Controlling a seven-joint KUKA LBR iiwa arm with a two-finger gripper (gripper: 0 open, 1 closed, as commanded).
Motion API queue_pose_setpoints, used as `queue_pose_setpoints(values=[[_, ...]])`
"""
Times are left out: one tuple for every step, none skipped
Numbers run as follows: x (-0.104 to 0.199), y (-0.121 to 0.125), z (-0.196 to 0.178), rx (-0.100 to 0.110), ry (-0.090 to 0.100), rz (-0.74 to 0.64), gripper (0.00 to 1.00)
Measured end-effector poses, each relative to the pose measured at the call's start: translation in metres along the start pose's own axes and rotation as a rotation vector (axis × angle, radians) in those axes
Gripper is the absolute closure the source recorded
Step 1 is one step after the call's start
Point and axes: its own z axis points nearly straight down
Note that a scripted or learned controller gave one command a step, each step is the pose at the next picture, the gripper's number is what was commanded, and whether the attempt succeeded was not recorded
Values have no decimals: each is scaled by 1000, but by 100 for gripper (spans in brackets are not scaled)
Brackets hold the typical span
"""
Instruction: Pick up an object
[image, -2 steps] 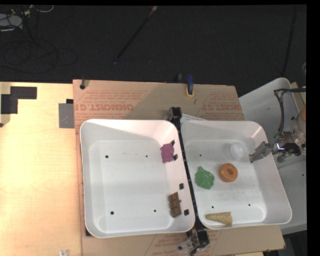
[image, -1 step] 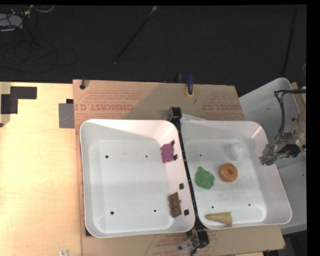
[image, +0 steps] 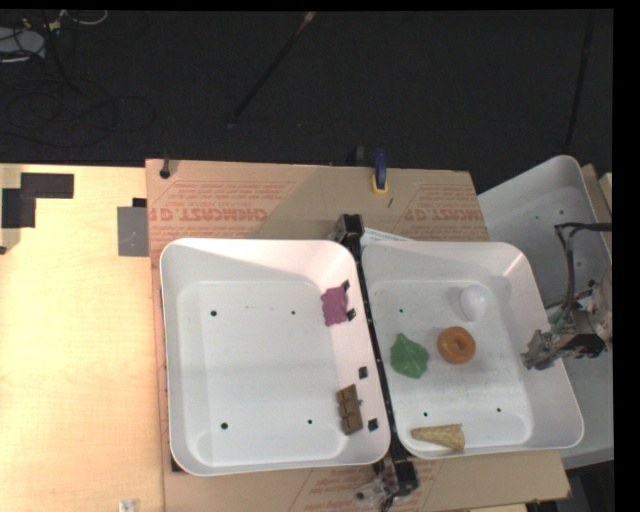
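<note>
Two shallow white bins sit side by side on the surface, resting on a brown cardboard sheet.

The left bin holds a purple object against its right wall, toward the far edge, and a small brown block near its near right corner.

The right bin holds four things. A green lump lies near the bin's left wall, about midway between the far and near edges. Just to its right, apart from it, is an orange ring lying flat. Farther toward the far edge, near the ring but not touching it, sits a white rounded object, hard to tell from the bin floor. A tan wedge lies along the near edge of the bin.

The end effector is at the right edge of the right bin, over its rim, with cables and metal parts behind it. It is small and dark here; I cannot tell its state. Nothing shows between its tips. It is well apart from the ring, the nearest thing to it.

A blue and yellow clamp stands at the far edge of the cardboard.
</note>
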Motion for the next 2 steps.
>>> queue_pose_setpoints(values=[[91, 19, -64, -9, 0, -7, 100], [145, 5, -90, -6, -1, -6, 100]])
